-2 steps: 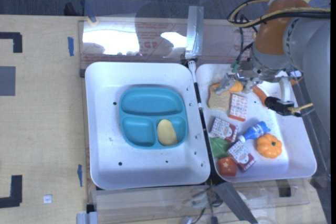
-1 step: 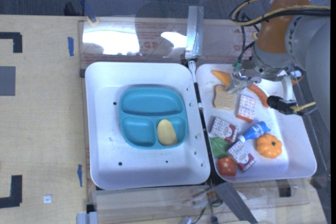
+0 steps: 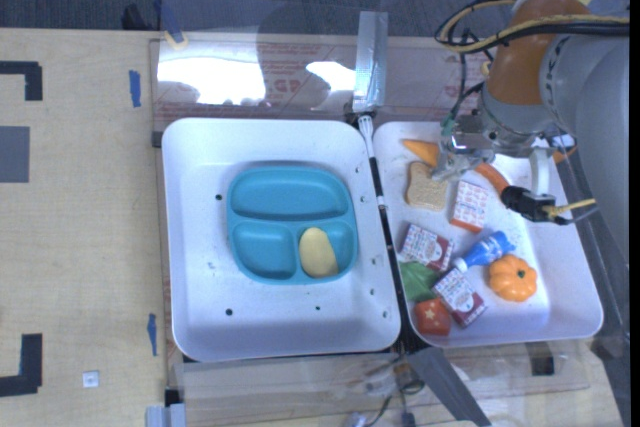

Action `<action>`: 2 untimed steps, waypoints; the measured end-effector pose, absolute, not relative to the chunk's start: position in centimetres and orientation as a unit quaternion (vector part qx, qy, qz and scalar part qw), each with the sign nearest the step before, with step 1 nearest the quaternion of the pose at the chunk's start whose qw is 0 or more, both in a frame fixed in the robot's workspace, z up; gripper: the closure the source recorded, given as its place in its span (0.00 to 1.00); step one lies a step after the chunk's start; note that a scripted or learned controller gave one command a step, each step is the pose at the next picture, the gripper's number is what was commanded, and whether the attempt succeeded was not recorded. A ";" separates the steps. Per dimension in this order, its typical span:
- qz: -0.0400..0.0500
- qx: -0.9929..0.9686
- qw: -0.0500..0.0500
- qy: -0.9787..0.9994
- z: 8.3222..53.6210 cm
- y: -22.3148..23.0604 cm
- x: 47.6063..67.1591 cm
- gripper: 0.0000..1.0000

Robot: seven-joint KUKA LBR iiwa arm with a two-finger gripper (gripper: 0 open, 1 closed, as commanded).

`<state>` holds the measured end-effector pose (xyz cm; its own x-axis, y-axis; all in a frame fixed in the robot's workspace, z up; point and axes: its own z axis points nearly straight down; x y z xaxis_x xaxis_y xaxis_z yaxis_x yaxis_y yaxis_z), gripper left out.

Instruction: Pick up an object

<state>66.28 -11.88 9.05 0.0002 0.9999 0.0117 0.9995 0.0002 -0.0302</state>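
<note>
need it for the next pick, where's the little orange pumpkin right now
The pumpkin sits in the right bin, near its front right side, just right of the blue bottle.

Bright, even overhead light w/ strong white glare on the clear panel [image 3: 250, 75] behind the left bin [image 3: 200, 315]; soft shadows under bin rims. Pic slightly soft, low-res; arm [image 3: 590, 85] at right edge blurred, small items lack detail

Blue tape [image 3: 134, 87] on wooden bench [image 3: 70, 215]
</note>
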 end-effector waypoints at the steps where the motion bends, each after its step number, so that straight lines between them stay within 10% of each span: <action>1: -0.003 -0.736 -0.003 -0.677 9.0 -15.6 64.0 1.00; 2: 0.000 -0.736 0.000 -0.677 8.6 -15.5 63.8 0.00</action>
<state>63.82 -15.54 8.59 0.0837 0.9965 0.0002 0.9965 -0.0837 0.0011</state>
